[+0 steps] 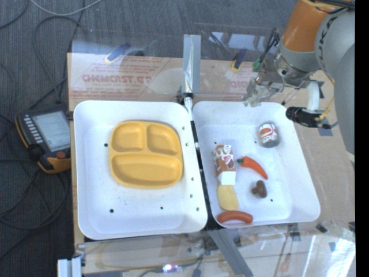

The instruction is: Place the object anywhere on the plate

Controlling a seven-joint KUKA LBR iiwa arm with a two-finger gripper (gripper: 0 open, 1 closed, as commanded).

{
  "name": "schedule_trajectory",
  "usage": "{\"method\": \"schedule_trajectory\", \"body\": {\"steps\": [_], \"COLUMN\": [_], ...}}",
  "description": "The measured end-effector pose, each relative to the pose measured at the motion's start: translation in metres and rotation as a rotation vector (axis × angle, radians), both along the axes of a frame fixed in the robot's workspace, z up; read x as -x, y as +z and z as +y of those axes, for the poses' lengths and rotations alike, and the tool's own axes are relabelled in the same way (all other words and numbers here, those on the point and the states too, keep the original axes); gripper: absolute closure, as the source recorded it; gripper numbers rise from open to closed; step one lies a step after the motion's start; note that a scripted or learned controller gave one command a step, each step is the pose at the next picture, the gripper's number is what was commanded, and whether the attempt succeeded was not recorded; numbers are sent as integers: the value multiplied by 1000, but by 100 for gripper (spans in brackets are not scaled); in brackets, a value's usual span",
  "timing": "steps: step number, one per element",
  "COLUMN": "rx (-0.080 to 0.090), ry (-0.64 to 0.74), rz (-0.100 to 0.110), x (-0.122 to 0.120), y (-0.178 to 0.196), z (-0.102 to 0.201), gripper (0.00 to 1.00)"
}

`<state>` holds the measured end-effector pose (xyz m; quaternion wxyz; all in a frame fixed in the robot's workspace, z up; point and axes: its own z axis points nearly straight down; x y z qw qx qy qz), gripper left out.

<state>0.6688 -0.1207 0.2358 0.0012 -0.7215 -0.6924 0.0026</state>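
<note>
We see the gripper hovering over the far rim of the right bin, its grip unreadable and nothing visibly carried, so the toy foods right of the yellow plate await picking

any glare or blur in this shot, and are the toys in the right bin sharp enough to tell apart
Camera view: even, soft light, faint shadows; glare on the clear panels along the bottom edge; the gripper looks slightly soft; the can, carrot and sausage are distinct, the yellow plate crisp.
</note>
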Motion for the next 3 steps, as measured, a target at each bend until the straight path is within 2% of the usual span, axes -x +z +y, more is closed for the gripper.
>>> {"method": "schedule_trajectory", "body": {"steps": [1, 2, 3], "rx": [0, 1, -2], "ry": [-68, -63, -77], "rz": [1, -1, 0], "x": [1, 47, 184], "y": [-31, -40, 28], "z": [-53, -93, -83], "gripper": [100, 100, 100]}}
